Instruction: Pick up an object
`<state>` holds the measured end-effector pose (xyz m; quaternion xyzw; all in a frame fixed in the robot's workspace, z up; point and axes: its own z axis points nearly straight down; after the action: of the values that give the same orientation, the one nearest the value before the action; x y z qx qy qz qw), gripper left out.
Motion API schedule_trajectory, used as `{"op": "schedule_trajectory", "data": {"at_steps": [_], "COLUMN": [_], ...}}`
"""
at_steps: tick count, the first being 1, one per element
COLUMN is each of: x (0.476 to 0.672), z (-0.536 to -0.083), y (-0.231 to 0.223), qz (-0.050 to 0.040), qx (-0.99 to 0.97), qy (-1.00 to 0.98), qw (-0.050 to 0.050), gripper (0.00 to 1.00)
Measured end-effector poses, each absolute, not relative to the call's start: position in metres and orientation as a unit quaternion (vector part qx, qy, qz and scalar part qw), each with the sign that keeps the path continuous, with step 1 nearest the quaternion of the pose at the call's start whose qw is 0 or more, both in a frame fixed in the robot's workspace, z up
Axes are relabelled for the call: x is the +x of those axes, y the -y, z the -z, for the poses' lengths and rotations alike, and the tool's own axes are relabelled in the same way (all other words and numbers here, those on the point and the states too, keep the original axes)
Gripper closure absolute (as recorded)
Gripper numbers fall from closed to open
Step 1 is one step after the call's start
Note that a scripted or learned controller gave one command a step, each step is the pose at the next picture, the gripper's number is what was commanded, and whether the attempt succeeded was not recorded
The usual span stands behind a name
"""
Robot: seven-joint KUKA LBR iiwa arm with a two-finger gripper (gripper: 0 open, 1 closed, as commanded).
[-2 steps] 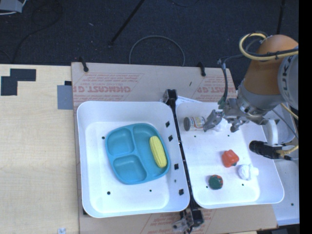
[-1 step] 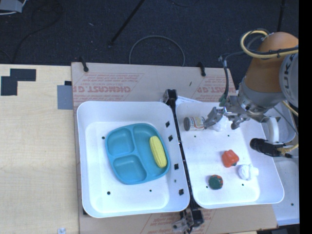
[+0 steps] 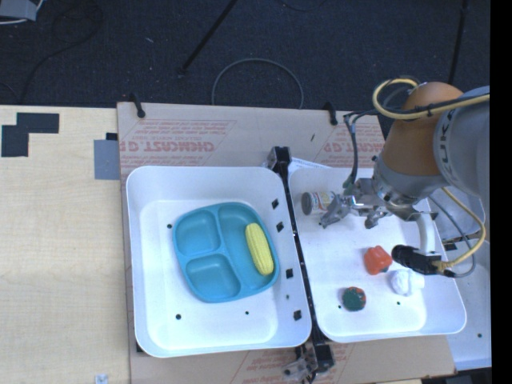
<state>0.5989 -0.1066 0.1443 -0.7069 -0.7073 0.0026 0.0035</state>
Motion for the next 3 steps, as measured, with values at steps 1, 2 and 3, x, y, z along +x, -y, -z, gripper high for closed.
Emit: {"op": "schedule_trajectory", "data": {"at_steps": [1, 2, 3], "x": [0.598, 0.598, 0.593], "z": [-0.091, -0.103, -0.159], "y": [0.105, 0.106, 0.115], "qz": [-0.0021, -0.0016, 0.0], "qx": [-0.707, -0.709, -0.709], "qy": [0.707, 0.706, 0.706], "qw": [0.003, 0.003, 0.0], "gripper": [0.0, 1.0, 1.0]}}
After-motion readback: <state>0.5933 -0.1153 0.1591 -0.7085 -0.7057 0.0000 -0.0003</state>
